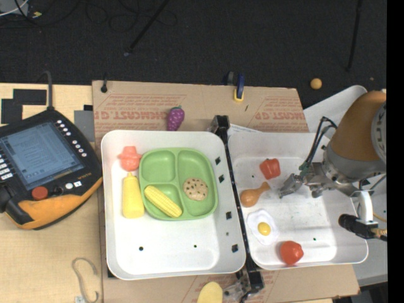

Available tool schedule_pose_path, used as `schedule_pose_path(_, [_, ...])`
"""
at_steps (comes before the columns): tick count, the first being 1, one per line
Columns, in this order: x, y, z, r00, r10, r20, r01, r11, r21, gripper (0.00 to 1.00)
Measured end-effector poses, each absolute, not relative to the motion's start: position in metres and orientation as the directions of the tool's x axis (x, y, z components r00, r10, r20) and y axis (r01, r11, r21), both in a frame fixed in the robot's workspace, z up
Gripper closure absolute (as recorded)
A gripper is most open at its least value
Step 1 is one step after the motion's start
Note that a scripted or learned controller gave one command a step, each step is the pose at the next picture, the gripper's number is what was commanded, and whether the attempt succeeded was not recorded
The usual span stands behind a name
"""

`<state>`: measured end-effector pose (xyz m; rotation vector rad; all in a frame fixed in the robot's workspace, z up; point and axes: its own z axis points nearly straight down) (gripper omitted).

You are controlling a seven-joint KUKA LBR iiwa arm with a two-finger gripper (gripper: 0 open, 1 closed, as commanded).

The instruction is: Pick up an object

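The jaws [289, 187] sit low in the right bin [344, 254], but I cannot tell their state. The toy chicken leg [254, 194] lies just left, long way pointing at them.

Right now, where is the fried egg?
The fried egg lies in the right bin, near its left wall, below the chicken drumstick and left of the tomato.
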<state>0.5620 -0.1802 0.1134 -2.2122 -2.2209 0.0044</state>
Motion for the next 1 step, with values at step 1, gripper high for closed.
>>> schedule_pose_path(1, [0.5623,-0.177,0.086,-0.003,1.0,0.002,1.0,0.003,-0.004,0.0])
